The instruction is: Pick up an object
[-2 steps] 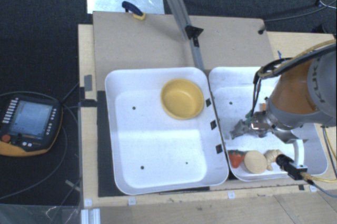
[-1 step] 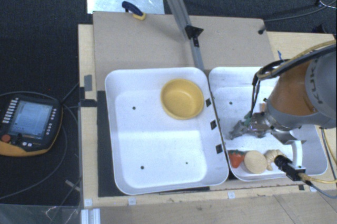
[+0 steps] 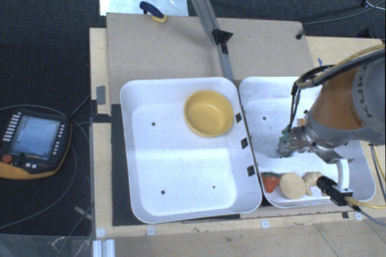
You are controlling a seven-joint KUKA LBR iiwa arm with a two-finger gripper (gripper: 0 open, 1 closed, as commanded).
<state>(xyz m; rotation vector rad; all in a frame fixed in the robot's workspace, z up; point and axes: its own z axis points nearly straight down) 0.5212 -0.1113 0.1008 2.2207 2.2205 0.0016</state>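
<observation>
- Your gripper (image 3: pixel 288 146): jaw state can't be told, low in right bin (image 3: pixel 265 106).
- Tan board (image 3: pixel 181 44) under bins, dark floor (image 3: pixel 42 20) around.
- Yellow bowl (image 3: pixel 208 113) upright in left bin (image 3: pixel 175 183), round.

Robot lab: teach pendant (image 3: pixel 31 142), taped bins (image 3: pixel 181 153).

My arm (image 3: pixel 356 102) comes in from the right, the orange band bulging just above my wrist, the grey body beyond it. My wrist bends down and leftward, and my jaws (image 3: pixel 288 146) hang low at its tip, dark and small.
</observation>
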